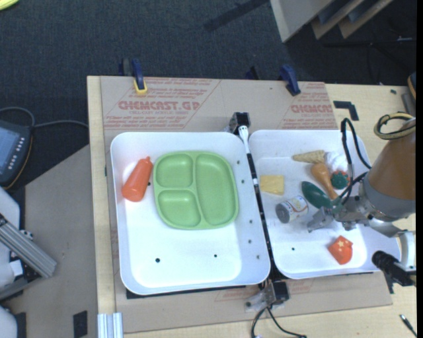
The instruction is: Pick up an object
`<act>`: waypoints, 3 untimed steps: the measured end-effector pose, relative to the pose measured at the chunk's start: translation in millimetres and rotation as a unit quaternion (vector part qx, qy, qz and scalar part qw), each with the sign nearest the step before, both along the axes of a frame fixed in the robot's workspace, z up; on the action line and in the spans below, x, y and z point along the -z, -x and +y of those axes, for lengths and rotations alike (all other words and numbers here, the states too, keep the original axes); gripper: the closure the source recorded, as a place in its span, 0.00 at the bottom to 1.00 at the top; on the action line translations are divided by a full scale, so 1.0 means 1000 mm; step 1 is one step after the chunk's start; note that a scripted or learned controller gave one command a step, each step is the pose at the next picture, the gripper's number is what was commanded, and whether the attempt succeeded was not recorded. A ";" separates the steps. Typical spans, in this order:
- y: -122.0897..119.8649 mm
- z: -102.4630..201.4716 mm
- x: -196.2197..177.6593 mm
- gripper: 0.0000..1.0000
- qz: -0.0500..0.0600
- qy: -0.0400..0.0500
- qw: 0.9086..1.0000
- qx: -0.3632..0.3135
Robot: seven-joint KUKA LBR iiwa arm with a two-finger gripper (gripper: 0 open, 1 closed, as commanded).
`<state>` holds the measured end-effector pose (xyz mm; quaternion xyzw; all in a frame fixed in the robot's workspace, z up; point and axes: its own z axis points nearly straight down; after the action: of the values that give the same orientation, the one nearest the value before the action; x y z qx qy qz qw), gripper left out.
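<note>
Two white bins, the left bin (192,264) and the right bin (297,261), are set side by side on a brown board (178,99). Red letters are printed on the board. The board is held at its far edge by a blue clamp (137,71) and a second blue clamp (289,78). A small black clip (240,121) is seen at the far end, between the bins. A dark carpet (99,33) is spread around the bench. A black screen box (13,150) is placed at the left, and a grey metal bar (30,247) is laid below it. Pale wooden boards (330,16) are seen at the top right.
</note>
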<state>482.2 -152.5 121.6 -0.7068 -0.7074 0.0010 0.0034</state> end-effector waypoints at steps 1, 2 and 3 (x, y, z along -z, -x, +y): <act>0.001 0.001 0.039 0.00 -0.001 0.001 1.000 0.001; 0.000 0.000 0.027 1.00 -0.003 0.002 1.000 0.001; -0.008 0.007 -0.031 1.00 -0.007 0.003 1.000 -0.001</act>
<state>489.8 -145.1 152.3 -0.7064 -0.7078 -0.0016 -0.0033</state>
